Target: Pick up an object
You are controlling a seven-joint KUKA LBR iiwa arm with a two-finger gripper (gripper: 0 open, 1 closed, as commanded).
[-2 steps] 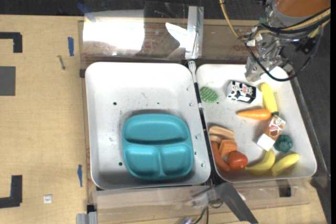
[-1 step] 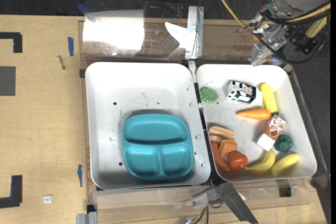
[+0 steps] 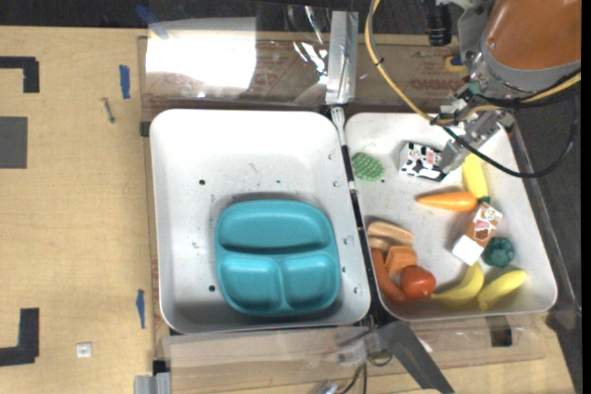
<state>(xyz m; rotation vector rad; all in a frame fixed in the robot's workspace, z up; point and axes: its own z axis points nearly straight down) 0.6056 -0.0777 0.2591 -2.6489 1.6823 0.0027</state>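
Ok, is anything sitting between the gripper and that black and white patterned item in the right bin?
Nothing visible does. The gripper is low at the far end of the right bin, right beside the black and white patterned item. The banana and carrot lie close by, off to the side.

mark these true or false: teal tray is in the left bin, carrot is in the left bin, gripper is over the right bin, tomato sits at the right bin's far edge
1. The teal divided tray lies in the left bin. True.
2. The carrot lies in the left bin. False: it is in the right bin.
3. The gripper is over the right bin. True.
4. The tomato sits at the right bin's far edge. False: it is near the front edge, beside the bananas.
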